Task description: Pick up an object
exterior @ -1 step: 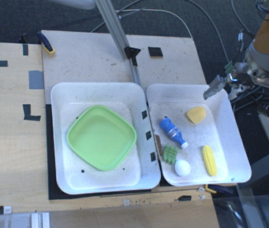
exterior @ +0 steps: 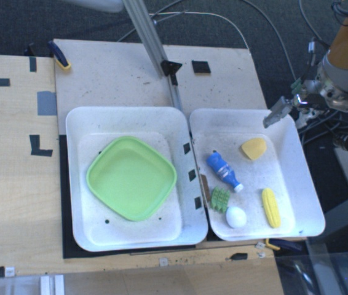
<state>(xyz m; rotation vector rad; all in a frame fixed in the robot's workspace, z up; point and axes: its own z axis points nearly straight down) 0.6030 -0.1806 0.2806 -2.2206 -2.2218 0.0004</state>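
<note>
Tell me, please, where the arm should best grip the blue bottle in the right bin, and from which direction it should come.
Probably from above, across the middle of the blue bottle. It lies flat on the right bin floor, pointing diagonally, white cap toward the white ball. Its body is narrow, so the end effector should close across the width. The green block sits near the cap end, so grip higher up.

A robotics lab: taped bench (exterior: 14, 134), loose cables (exterior: 223, 20), two white bins (exterior: 75, 128) under a metal pole (exterior: 146, 29).
</note>
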